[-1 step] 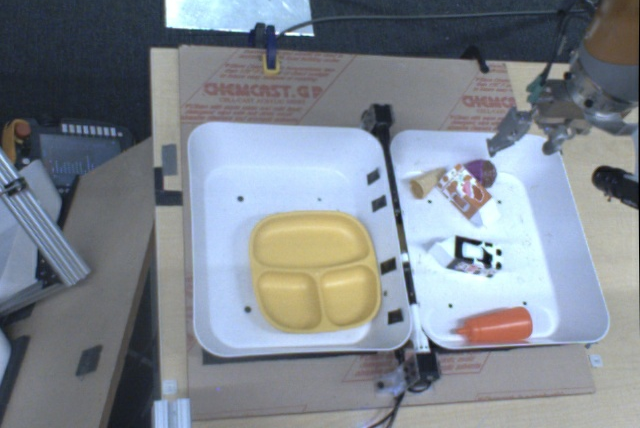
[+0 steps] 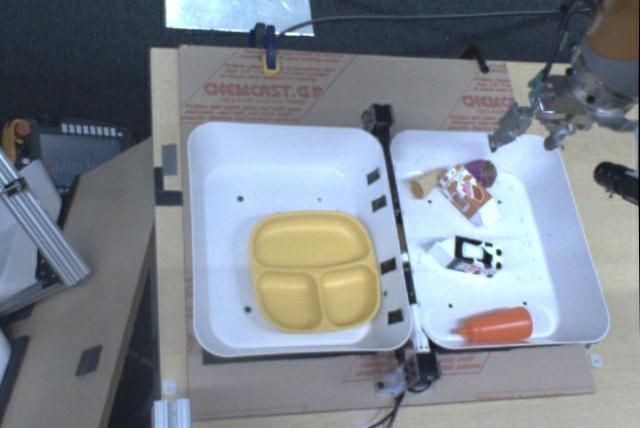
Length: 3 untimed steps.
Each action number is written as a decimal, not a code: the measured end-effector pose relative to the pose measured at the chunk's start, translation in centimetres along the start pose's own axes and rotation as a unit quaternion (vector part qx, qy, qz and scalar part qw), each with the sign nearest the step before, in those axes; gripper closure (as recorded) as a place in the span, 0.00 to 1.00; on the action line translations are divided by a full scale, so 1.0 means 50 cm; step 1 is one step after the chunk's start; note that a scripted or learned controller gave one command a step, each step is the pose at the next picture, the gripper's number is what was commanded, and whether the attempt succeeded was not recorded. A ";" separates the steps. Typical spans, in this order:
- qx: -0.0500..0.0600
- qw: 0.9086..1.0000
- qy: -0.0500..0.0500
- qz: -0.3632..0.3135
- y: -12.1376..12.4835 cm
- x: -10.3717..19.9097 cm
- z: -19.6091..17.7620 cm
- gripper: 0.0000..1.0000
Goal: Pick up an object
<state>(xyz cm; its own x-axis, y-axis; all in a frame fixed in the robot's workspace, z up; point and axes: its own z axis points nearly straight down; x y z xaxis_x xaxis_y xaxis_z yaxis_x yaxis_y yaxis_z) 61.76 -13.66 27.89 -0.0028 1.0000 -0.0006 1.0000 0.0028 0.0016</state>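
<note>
Tool point(image 2: 528, 124) open over right bin point(image 2: 575, 216) far edge.

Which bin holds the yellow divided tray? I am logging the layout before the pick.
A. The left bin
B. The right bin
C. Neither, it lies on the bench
A: the yellow divided tray lies flat inside the left bin, while the right bin holds the small items.
</note>
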 end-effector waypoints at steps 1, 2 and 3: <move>0.001 1.000 0.000 -0.001 0.016 0.007 0.091 0.00; 0.001 1.000 0.000 0.001 0.025 -0.001 0.176 0.00; 0.001 1.000 0.000 0.001 0.016 -0.009 0.263 0.00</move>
<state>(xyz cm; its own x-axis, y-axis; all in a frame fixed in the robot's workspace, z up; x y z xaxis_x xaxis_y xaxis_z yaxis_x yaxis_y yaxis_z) 62.59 -14.13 14.76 -0.0011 1.0000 -0.0004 1.0000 0.0011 -0.0010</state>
